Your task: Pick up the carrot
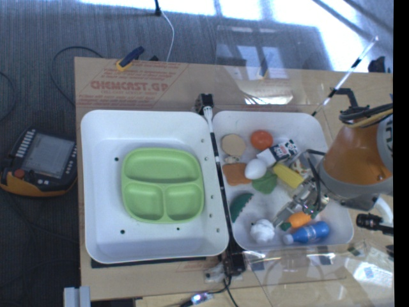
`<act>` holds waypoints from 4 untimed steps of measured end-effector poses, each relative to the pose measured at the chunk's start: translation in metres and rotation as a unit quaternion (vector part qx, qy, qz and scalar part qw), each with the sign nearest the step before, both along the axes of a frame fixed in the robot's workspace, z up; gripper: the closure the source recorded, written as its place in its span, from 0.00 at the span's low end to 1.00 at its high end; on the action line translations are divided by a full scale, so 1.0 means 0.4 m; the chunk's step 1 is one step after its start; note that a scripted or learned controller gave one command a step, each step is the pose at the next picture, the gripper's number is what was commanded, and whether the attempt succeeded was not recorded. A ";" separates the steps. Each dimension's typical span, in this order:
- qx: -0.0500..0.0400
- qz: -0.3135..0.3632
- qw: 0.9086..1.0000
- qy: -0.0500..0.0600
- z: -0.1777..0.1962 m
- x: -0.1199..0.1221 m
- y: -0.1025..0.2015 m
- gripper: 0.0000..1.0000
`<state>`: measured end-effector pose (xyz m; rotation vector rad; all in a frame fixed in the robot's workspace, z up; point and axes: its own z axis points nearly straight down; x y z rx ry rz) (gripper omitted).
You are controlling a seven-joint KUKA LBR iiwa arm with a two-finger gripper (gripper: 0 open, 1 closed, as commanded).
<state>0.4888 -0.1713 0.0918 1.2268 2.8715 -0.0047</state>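
The carrot (299, 220) is a small orange piece lying near the front right of the right bin (332, 139), just behind a blue bottle (310, 233). My gripper (295, 211) is lowered into that bin from the right, and its tip sits right over the carrot's left end. The grey wrist with the orange band (354, 155) hides the bin's right side. Whether the carrot is between the gripper's tips cannot be made out.
Crowding the right bin are a tan disc (233, 146), red ball (261, 139), white egg (255, 169), yellow block (289, 176), green pieces (265, 184), and a white lump (261, 230). The left bin (102, 133) holds a green divided plate (164, 184).
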 end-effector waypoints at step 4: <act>0.001 -0.001 1.000 -0.003 0.044 0.006 0.007 0.00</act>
